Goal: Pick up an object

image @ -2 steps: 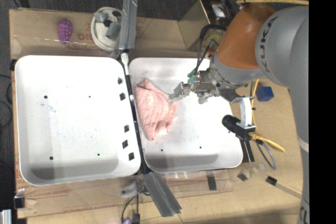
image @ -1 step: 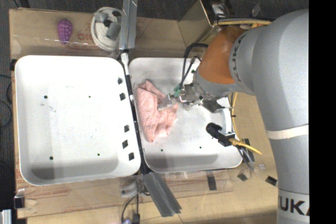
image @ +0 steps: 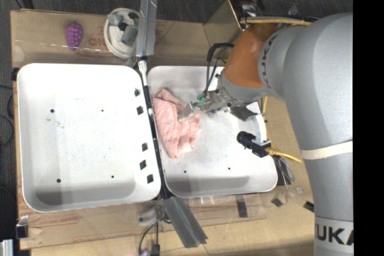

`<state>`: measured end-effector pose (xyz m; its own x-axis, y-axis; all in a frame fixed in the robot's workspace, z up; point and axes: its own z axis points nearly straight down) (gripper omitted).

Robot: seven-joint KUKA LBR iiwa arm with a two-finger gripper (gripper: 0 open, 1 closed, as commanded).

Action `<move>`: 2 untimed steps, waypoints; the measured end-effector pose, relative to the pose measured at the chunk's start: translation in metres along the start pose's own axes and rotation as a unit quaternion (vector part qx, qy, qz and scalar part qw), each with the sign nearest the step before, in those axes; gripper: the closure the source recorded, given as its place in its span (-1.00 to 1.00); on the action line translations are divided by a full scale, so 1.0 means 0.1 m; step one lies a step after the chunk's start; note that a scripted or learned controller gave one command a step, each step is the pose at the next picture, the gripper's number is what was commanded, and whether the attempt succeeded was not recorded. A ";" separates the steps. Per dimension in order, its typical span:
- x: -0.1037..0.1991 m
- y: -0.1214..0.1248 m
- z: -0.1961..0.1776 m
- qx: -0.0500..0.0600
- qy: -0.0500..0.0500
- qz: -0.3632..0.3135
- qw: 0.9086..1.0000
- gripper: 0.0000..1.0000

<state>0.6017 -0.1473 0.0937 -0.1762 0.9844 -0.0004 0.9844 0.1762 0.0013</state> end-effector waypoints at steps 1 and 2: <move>0.43 -0.04 0.01 0.001 0.000 -0.026 1.000 -1.00; 0.43 -0.04 -0.09 0.002 0.001 -0.027 1.000 1.00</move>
<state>0.5905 -0.1053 0.1023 -0.2285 0.9735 0.0006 0.9735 0.2285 -0.0033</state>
